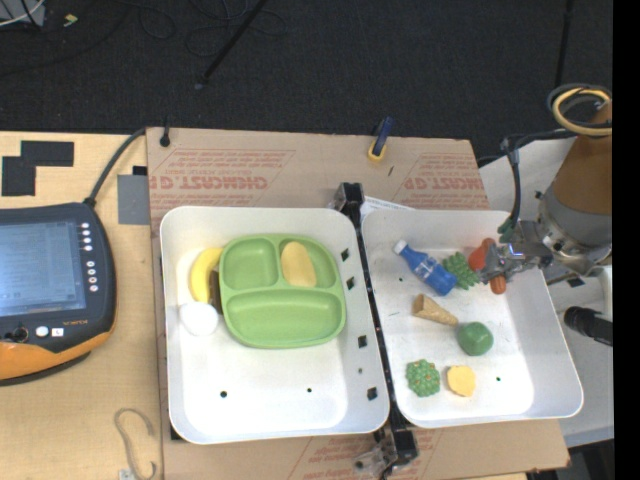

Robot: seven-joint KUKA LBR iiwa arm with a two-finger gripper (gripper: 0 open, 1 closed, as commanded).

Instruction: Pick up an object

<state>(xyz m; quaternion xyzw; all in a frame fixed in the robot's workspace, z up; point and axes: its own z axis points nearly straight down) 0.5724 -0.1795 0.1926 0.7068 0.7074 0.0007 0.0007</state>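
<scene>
My gripper reaches in from the right and hangs low over the right bin near its upper right wall. A small red-orange toy lies right at the gripper, partly hidden by it. Just left of that lie a green spiky toy and a blue bottle on its side. Nearer the bin's middle are a tan cone and a dark green ball. A bumpy green ball and a yellow piece rest near the front.
The left bin holds a green divided plate with a yellow item in one compartment, a banana and a white ball. A tablet lies on the bench at far left.
</scene>
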